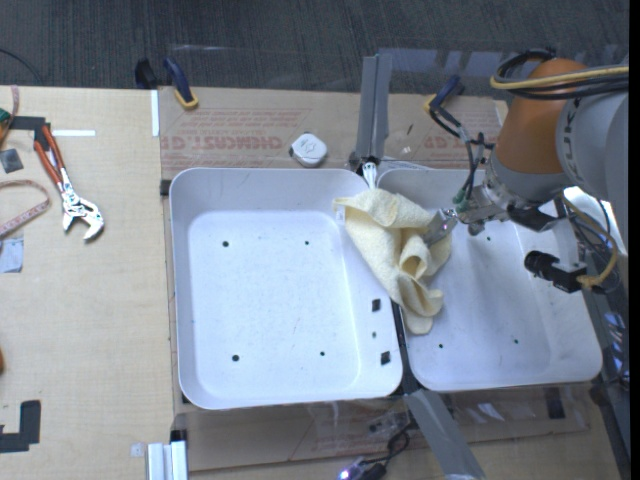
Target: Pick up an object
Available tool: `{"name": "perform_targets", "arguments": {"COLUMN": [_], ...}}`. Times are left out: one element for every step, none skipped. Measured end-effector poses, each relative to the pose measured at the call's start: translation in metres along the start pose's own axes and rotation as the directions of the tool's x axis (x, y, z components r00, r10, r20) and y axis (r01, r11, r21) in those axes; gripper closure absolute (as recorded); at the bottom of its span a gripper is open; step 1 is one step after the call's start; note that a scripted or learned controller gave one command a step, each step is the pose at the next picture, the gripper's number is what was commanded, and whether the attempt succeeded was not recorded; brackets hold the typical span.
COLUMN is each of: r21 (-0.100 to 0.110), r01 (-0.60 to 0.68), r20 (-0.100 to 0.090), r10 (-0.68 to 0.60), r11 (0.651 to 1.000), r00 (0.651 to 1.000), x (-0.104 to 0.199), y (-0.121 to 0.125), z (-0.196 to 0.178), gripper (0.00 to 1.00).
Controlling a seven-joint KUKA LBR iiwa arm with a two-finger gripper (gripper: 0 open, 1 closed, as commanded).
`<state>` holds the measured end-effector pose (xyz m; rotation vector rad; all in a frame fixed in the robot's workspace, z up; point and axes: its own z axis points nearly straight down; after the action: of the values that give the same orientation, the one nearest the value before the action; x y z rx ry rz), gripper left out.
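A pale yellow cloth (392, 240) lies crumpled across the divider between the two white bins, partly in the left bin (200, 298) and partly in the right bin (520, 358). My gripper (439, 227) reaches in from the right and points down-left into the cloth's right side. Its fingers are pinched on a raised fold of the cloth. The fabric hangs from there down toward a lower lobe near the divider.
Two small dark pieces (377, 306) lie in the left bin by its right wall. Behind the bins a white round object (309, 149) sits on the cardboard. Pliers and a wrench (72, 204) lie on the bench at far left. A metal post (371, 108) stands behind the divider.
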<state>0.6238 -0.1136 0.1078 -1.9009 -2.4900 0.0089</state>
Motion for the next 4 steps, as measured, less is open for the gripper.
{"name": "perform_targets", "arguments": {"r21": [-0.007,-0.006,-0.007,-0.006], "r01": [0.110,0.132,0.202,0.203], "r20": [0.004,0.003,0.005,0.006], "r10": [-0.110,-0.132,-0.202,-0.203], "r11": [0.994,0.991,0.979,0.979], "r00": [0.994,0.991,0.979,0.979], "x": [0.007,0.025,0.001,0.000], "y": [-0.003,-0.039,0.036,0.036], "z": [0.019,0.019,0.018,0.011], "gripper": [0.00,0.00,0.00,1.00]}}
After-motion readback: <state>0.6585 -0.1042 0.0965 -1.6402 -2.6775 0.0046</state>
